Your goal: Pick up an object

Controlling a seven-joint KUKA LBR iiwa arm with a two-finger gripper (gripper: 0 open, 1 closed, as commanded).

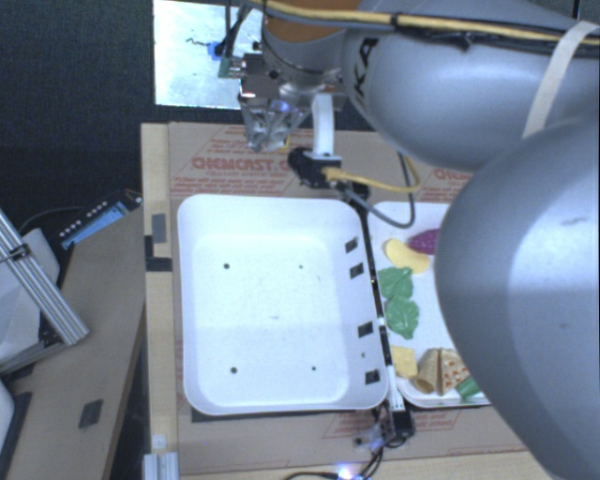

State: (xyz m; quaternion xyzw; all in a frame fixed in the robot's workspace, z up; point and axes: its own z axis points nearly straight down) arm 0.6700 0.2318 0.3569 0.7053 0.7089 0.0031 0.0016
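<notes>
Looming closest is the grey arm (pixel 506 244), its bulk covering everything from twelve through three to five o'clock and hiding much of the right bin (pixel 412 389). An orange band (pixel 305 23) shows at the top edge near twelve, and below it the gripper (pixel 267 127) hangs over the cardboard (pixel 225 164) at about eleven o'clock, beyond the far rim of the left bin (pixel 272 300) and clear of both bins. Whether it is released or clenched I cannot tell, as the tip is blurred; nothing can be made out in it.

Toys lie in the visible strip of the right bin, at three to four o'clock. A purple piece (pixel 425 241) sits farthest back, touching a yellow piece (pixel 405 254) just in front of it. Next come two green leaves (pixel 398 298), one overlapping the other. Nearer still are a small yellow block (pixel 403 360) and a pizza slice (pixel 442 370), side by side at the front rim.

Black clips (pixel 366 328) line the seam between the bins. A yellow cable (pixel 375 178) curls from the wrist toward the right bin's back corner.
</notes>
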